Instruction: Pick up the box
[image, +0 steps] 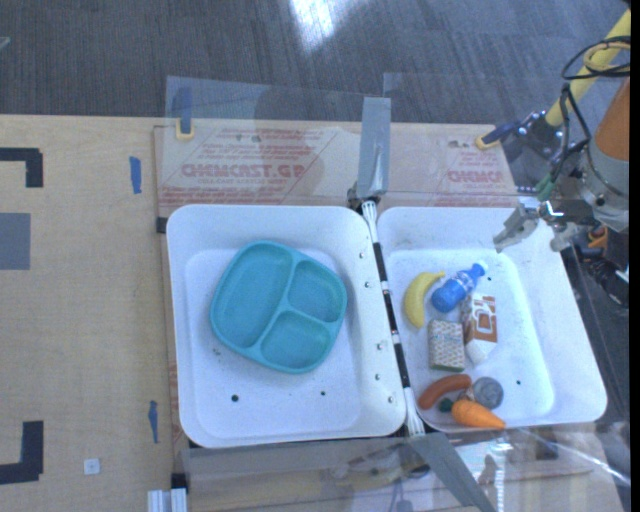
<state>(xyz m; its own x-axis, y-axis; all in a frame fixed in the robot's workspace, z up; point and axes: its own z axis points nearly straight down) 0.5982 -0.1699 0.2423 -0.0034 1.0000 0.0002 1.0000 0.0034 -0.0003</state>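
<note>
Over the far right corner of the right bin (560, 300), the gripper (535, 228) hangs with its two fingers spread and nothing between them, well apart from the cluster of items lying toward that bin's left side. The box (446, 344), a small speckled carton, lies flat near the middle of that cluster, and it is crowded: the banana (421, 296) lies just beyond it to the far left, the blue bottle (457, 289) sits just beyond its far edge, a white packet with orange print (480, 322) touches or nearly touches its right side, and the sausage (444, 388) lies just to its near side, with the carrot (476, 414) and a round grey tin (488, 391) beyond that. The step in hand appears to be the approach. To do it well, the arm probably needs to travel left and nearer, centre itself above the box, and turn the wrist so the fingers straddle the carton across its near and far edges, where small gaps seem to exist, rather than wedge between box and packet. A straight descent should lessen the risk of nudging the bottle. The left bin (190, 300), with its teal divided plate (279, 306), plays no part.
</note>
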